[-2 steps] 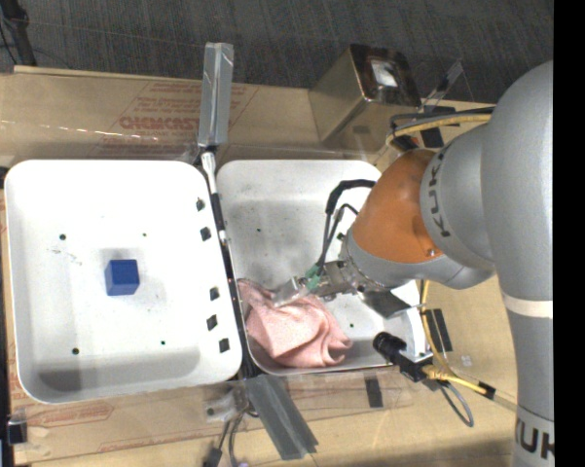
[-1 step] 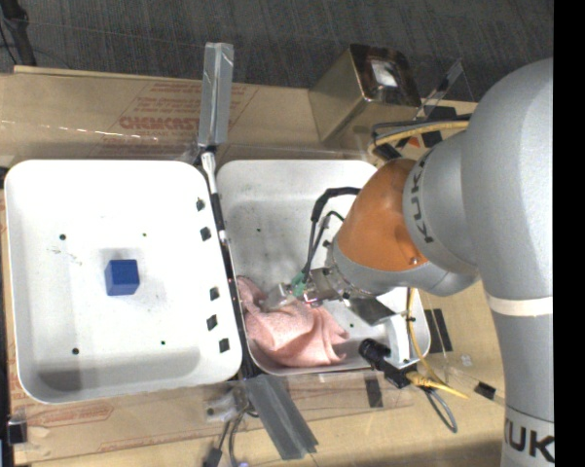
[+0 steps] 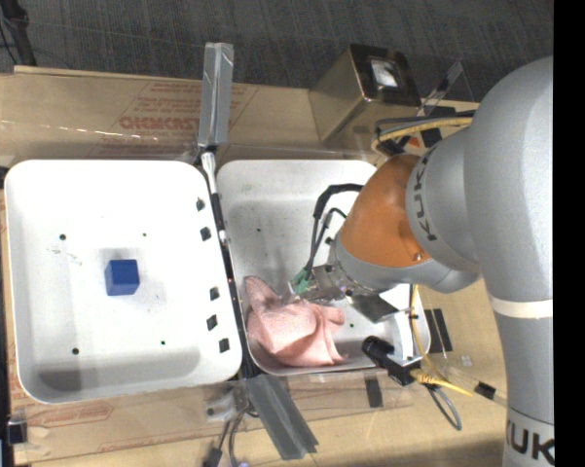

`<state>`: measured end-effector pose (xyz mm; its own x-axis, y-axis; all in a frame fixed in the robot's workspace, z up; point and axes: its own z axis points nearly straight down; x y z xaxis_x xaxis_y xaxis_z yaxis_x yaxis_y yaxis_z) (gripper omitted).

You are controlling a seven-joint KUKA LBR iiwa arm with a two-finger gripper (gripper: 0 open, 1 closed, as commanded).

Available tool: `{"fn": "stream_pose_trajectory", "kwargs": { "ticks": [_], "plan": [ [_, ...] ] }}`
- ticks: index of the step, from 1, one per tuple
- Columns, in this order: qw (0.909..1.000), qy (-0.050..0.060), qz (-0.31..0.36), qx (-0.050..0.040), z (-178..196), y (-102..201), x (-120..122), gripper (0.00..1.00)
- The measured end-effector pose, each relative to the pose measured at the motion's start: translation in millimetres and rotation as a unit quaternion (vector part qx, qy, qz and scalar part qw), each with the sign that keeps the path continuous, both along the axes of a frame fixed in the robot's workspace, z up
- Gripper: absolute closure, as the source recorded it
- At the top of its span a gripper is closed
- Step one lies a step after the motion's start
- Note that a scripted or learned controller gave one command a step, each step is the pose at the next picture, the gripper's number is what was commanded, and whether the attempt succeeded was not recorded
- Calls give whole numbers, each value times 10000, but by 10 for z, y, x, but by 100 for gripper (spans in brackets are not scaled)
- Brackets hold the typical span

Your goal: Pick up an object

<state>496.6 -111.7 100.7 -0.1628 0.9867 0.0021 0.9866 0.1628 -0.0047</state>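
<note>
You see two white bins side by side on the bench. The left bin holds a blue cube, sitting a little left of its middle, apart from every wall. The right bin holds a pink cloth, bunched up in its near left corner and touching the near wall. The arm reaches in from the right, its orange band over the right bin's far right part. The gripper hangs low at the cloth's upper right edge, just at or against the fabric; you cannot tell whether it touches. Something small and green shows at the tip. You cannot tell how the hand stands, nor whether it has hold of anything: the wrist and its fittings hide that part. A black cable loops from the wrist above the bin floor. The cube lies well apart from the gripper, across the divider between the bins
</note>
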Motion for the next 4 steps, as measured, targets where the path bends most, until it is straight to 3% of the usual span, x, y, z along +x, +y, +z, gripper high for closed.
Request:
{"fn": "stream_pose_trajectory", "kwargs": {
  "ticks": [1, 2, 3, 4],
  "plan": [
    [9997, -24, 225, -5, 1371, 249, -192, 100],
    [9997, -22, 226, -4, 1370, 249, -192, 0],
    [9999, -1, 143, -2, 690, -140, -206, 0],
    [9998, -29, 210, -2, -81, -480, 141, 0]
  ]
}}
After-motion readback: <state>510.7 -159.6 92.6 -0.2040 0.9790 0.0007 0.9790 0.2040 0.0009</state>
